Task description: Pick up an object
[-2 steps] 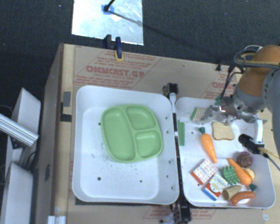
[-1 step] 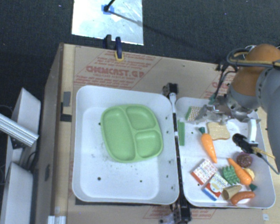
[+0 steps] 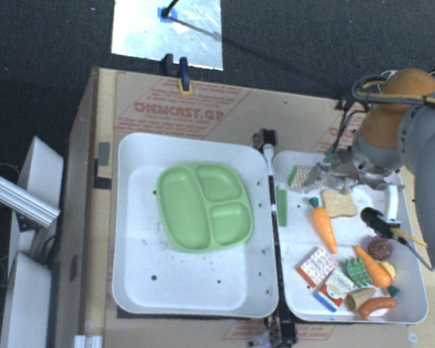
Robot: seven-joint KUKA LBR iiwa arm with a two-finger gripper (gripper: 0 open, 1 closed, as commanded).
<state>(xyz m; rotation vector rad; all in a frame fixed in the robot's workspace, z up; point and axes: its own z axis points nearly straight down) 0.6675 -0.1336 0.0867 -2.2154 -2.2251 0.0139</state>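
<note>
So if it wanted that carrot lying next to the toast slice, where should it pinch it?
Probably across the thick orange middle of the carrot, coming straight down from above. It lies flat, green top toward the toast slice, tapering to a point. Its long sides look free, so the fingers could close across its width.

Arm (image 3: 427,144) runs off my right edge; pincer (image 3: 326,174) tips too blurred to read; small toys at bin corner (image 3: 359,294) indistinct.

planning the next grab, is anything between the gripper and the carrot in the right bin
Nothing visible blocks it. The gripper hangs over the top of the right bin, with the carrot lying just below it in the view. The toast slice sits beside the carrot, to its right, not on it.
</note>
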